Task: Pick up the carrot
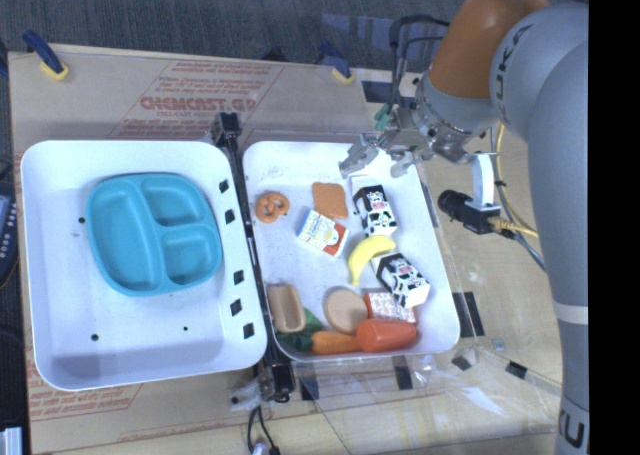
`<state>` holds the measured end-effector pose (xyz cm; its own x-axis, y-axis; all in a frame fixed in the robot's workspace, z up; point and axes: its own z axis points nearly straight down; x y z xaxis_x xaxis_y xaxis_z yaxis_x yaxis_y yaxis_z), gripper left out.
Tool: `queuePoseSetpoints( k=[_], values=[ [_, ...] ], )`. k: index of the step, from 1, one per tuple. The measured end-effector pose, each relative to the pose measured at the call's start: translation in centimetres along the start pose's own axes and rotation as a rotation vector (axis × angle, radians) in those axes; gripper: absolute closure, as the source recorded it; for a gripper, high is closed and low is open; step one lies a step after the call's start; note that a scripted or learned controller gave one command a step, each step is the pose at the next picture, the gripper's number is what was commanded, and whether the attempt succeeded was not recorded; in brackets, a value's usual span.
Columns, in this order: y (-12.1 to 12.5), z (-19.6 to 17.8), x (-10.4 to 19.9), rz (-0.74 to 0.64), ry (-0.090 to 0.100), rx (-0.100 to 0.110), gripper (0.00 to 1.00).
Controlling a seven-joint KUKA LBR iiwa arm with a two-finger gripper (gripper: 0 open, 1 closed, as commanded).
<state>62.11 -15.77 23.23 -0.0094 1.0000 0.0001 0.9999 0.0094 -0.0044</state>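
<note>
The carrot [333, 343] is a small orange piece with a green top, lying against the front wall of the right bin [290, 165], between a tan bun and a red-orange sausage-shaped item [388, 335]. My gripper [378, 161] hangs over the back right corner of that bin, well behind the carrot and just above a cow-print carton [374, 210]. Its two fingers are spread open with nothing between them.
The right bin also holds a pretzel [271, 206], toast slice [329, 199], juice box [322, 233], banana [368, 253], a second cow carton [403, 280], a bun [287, 307] and a round cookie [345, 309]. A blue divided plate [155, 233] sits in the left bin [60, 343].
</note>
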Motion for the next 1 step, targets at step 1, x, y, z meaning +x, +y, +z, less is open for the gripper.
queuePoseSetpoints(
  k=[1],
  values=[
    [-2.76, 12.49, 5.71, 0.083, 0.001, 0.001, 0.00]
  ],
)
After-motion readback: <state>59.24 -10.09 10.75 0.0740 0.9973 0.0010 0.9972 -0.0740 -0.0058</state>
